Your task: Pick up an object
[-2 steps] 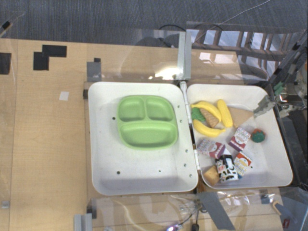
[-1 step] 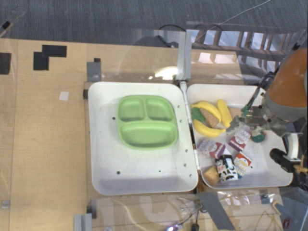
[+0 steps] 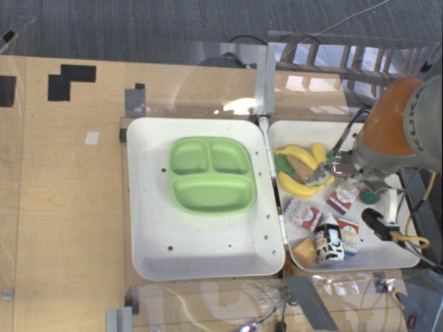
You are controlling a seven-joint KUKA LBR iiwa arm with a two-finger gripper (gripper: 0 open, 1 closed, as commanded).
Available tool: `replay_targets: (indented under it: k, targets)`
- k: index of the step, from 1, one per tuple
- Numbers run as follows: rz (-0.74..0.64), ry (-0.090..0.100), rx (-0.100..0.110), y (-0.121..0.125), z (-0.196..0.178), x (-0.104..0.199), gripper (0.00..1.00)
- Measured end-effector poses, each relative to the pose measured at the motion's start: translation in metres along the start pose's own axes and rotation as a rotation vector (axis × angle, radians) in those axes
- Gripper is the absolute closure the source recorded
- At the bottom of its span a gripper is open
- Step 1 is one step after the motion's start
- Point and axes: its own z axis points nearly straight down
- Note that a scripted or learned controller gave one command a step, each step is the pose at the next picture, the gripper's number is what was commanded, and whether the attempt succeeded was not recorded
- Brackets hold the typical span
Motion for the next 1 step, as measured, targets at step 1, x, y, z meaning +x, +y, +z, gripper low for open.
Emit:
replay_targets:
  k: [1]
  targets:
    - [-0.033,-0.001,0.004,0.0377,0.0122,0.0028,0.00]
